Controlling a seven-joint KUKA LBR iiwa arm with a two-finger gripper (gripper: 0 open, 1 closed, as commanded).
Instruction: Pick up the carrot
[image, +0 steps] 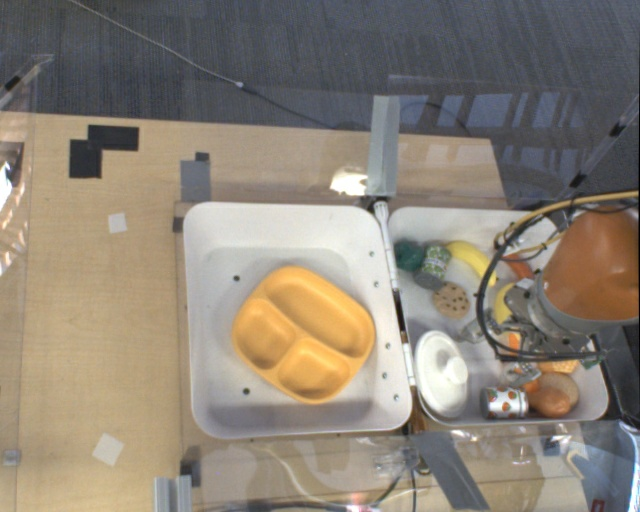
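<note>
Beside the yellow divided plate (303, 332), the arm (590, 270) crowded the right bin's (600, 405) outer edge over the carrot (514, 340).

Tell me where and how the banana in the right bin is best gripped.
Probably across its exposed middle, coming straight down: the banana lies flat and curved, narrow across. Its left end sits against a speckled can, and cables cross its right end.

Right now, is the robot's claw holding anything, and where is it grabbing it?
I can't tell. The gripper is low in the right bin among the toy food, but the arm hides what it touches.
</note>
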